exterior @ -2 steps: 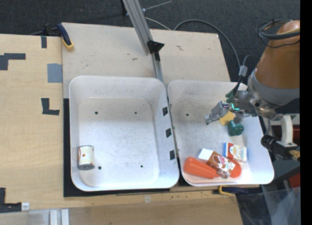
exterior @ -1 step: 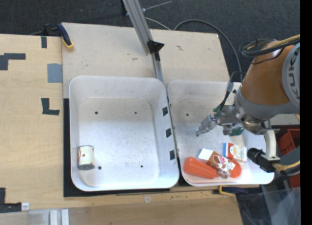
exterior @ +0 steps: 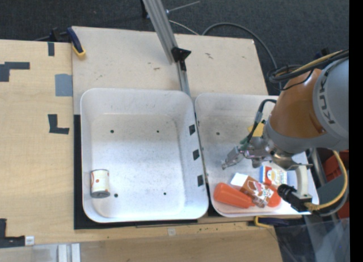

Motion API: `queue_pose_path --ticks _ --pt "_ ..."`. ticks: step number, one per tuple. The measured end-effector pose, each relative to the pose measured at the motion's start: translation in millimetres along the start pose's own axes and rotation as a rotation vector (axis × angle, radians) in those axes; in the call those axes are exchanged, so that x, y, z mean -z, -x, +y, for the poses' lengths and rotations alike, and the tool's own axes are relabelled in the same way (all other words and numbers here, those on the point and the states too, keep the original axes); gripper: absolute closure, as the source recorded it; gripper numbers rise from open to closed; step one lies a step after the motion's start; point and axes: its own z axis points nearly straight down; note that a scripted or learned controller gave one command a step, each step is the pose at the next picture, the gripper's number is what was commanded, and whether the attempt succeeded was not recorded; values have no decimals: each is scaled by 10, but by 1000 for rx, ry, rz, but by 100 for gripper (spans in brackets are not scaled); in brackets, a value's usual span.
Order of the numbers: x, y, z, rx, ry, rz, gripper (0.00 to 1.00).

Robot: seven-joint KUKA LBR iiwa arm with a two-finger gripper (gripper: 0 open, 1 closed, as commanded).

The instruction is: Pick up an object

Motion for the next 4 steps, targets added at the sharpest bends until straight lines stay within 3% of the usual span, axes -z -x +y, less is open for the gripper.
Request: queue_pose_path --ticks 1,2,4 --pt "-641 -10 -19 1 2 0 0" --pt "-515 -18 -12 2 4 1 100" --pt "679 85 -44 2 14 -2 100"
